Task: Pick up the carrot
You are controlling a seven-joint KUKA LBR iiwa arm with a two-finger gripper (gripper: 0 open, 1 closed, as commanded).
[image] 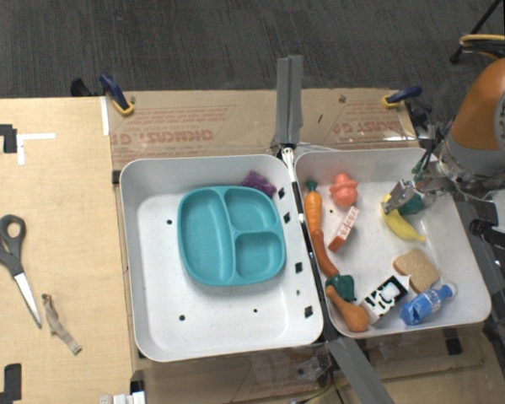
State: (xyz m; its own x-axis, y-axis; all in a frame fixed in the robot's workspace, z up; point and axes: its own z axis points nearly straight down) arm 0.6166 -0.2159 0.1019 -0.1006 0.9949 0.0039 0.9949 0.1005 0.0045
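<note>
End effector (402, 199): you see it low in the right bin's far-right part, just above the yellow banana (403, 225); can't tell how its grip stands, nothing seen held.
Carrot (313, 207): at the right bin's (456, 228) left wall, far end; you'd go left across the bin from the end effector.
Carrot axis: runs far-to-near along the wall, green top at far end.
Carrot look: smooth orange, tapered, likely plastic toy.
Neighbours: reddish sausage (324, 253) just nearer; peach-coloured toy (344, 190) and red-white packet (345, 227) beside it.
Left bin (157, 312): teal divided plate (232, 235).
Tabletop (50, 207): scissors (12, 260).
</note>
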